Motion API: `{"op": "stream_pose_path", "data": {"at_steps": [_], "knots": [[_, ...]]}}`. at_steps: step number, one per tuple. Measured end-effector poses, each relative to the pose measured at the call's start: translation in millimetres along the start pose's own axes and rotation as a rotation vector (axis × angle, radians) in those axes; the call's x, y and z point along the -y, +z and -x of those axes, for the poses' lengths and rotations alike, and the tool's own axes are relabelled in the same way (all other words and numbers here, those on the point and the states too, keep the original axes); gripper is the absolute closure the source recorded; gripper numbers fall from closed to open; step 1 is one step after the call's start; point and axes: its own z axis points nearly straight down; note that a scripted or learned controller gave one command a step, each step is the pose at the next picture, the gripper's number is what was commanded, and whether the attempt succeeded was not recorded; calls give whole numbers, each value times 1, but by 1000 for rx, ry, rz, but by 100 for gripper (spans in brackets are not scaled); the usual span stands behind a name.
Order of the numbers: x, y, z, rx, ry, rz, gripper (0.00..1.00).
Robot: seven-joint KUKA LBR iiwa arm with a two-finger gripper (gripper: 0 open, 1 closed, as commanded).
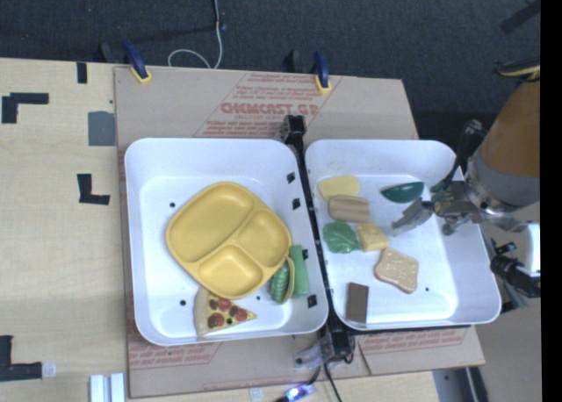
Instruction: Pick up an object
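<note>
The pincer [414, 213] hangs low over the right bin [474, 304], fingers spread open with nothing between them. Toy food lies just left of it: a green leaf [402, 190], a yellow block [371, 237], a toast slice [397, 269] nearer.

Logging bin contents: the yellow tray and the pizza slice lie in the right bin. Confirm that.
Wrong bin. The yellow tray and the pizza slice lie in the left bin, as the camera view shows; the slice sits at the tray's near edge.
</note>
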Motion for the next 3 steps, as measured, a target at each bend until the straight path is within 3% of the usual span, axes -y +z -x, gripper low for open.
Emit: {"op": "stream_pose_path", "data": {"at_steps": [1, 2, 3], "knots": [[-24, -45, 0, 2, -2, 6, 0], [-72, 13, 32, 3, 0, 1, 0], [-143, 128, 57, 4, -3, 7, 0]]}}
